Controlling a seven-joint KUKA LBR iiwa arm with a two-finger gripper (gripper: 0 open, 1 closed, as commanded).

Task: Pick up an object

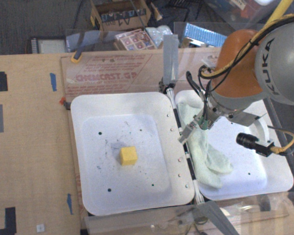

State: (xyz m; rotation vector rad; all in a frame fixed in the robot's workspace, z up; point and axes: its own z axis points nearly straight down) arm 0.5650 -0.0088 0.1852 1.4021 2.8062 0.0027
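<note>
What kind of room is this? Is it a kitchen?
Probably a robot lab, not a kitchen. A big grey KUKA arm reaches over two white bins on a bench, one holding a yellow cube, the other a cloth. Cables and boxes clutter the floor behind.

One fixed camera looks down at a slant on both bins (121,103), with the arm (252,58) entering from the right.

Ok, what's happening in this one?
A KUKA arm reaches in over the right bin, its claw low over a pale cloth lying along that bin's left side. A yellow block sits alone in the left bin, apart from the arm. Nothing looks lifted yet.
</note>
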